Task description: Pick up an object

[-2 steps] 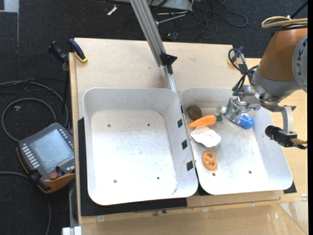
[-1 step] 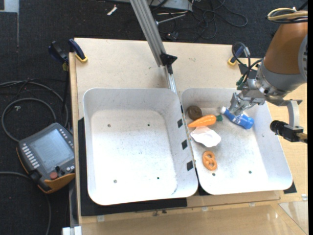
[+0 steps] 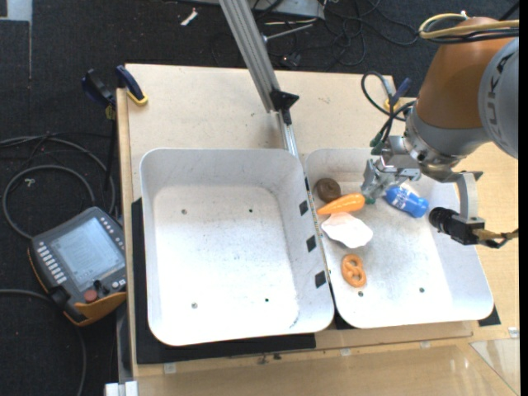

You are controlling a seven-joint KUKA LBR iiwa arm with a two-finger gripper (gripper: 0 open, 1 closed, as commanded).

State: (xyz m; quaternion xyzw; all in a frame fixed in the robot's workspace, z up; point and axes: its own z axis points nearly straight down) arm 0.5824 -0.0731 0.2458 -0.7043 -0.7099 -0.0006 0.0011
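Several small objects lie in the right bin: an orange carrot, a brown round object, a white flat piece, an orange pretzel and a blue bottle. My gripper hangs low over the back of that bin, between the carrot's right tip and the blue bottle. Nothing shows between its fingers.
The left bin stands beside the right one, sharing a middle wall with black clips. A slanted metal rail crosses the bench top behind the bins. A black cable plug hangs off the wrist over the right bin.
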